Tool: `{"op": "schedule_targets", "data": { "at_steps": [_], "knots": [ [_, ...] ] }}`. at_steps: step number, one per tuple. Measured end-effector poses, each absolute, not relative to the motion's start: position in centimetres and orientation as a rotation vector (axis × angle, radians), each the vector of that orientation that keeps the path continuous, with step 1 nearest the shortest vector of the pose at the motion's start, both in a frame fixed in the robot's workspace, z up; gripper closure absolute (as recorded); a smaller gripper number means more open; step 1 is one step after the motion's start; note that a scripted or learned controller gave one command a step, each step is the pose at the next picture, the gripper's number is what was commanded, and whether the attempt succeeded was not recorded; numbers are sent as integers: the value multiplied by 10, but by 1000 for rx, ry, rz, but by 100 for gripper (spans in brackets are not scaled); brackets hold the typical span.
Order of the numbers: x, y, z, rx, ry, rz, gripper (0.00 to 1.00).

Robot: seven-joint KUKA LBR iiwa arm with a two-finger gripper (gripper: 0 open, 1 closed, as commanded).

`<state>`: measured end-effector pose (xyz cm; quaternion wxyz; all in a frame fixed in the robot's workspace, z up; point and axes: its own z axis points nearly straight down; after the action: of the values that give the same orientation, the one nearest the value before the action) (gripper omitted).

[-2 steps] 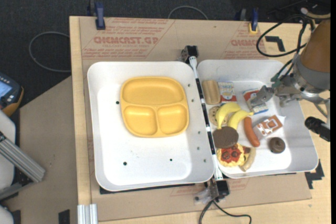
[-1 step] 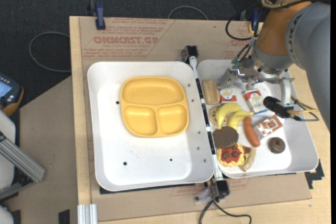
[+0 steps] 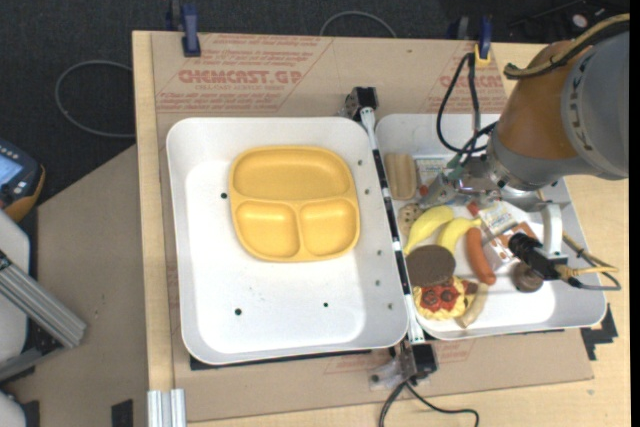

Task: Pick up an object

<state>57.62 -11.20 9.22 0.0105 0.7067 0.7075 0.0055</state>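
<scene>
Surface (image 3: 250, 80): brown board with red lettering, two blue clamps at its far edge, carrying two shallow white bins side by side.

Left bin (image 3: 200, 245): holds one yellow tray (image 3: 295, 202) with three compartments, one long at the far side and two smaller at the near side. The tray sits in the far half of the bin, clear of the walls.

Arm (image 3: 575, 110): grey with orange band, enters from the right and sits over the far-right part of the right bin (image 3: 560, 310). Its wrist hides the bin contents under it.

Pincer (image 3: 490, 183): low over the toy food, at the far end of the pile. Fingers are lost in the clutter and the wrist body; cannot tell how far apart they stand, or whether anything is between them.

Right bin contents, all toy food, crowded toward the left and near walls:
- banana (image 3: 440, 227), yellow, curved, middle of the bin, just near-side of the pincer.
- brown disc (image 3: 431, 263), touching the banana's near side.
- pizza slice (image 3: 443, 299), red spots on top, near the front wall.
- sausage (image 3: 481, 253), reddish, right of the banana.
- tan block (image 3: 401, 176), against the left wall at the far side.
</scene>
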Motion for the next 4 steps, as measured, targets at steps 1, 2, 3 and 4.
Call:
{"op": "schedule_targets", "data": {
  "at_steps": [1,2,3,4],
  "knots": [
    [545,-98,88,2218,2213,10,0],
    [621,-107,87,2212,2219,7,0],
    [619,-107,99,2213,2215,9,100],
    [649,-37,192,2207,2225,16,100]
  ]
}}
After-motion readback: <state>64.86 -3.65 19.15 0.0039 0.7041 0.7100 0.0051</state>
